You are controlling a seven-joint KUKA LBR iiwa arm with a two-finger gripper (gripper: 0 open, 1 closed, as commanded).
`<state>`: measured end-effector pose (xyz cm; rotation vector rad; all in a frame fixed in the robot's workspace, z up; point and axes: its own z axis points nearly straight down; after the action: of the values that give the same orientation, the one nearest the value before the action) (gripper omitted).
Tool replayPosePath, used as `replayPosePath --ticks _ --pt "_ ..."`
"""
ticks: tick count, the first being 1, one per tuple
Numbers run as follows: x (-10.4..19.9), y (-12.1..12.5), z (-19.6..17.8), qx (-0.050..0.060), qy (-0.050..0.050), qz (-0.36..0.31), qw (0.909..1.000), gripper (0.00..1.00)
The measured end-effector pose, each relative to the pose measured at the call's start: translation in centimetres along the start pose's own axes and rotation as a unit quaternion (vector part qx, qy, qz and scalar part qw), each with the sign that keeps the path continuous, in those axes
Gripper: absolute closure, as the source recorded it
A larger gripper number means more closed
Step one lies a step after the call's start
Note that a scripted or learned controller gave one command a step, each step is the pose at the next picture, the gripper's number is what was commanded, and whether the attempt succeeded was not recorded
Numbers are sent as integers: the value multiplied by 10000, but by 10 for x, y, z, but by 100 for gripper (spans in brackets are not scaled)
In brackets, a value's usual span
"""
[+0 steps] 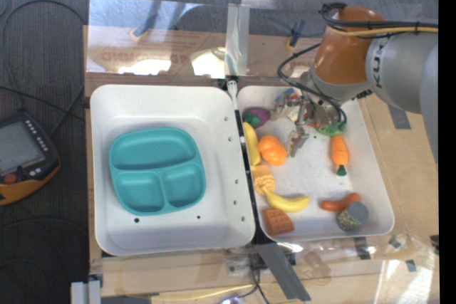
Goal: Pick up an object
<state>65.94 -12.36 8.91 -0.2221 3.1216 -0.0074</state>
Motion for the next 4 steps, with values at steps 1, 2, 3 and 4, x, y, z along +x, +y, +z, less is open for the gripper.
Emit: replayPosePath --ticks 1,2,3,4 --pt "32 26 -1 -6 -10 4 10000 0" --pt "79 34 -3 -9 -32 937 9956 0" --pt "106 39 -4 9 -52 1887 9820 0" --pt "106 38 -11 18 -44 1884 9821 100"
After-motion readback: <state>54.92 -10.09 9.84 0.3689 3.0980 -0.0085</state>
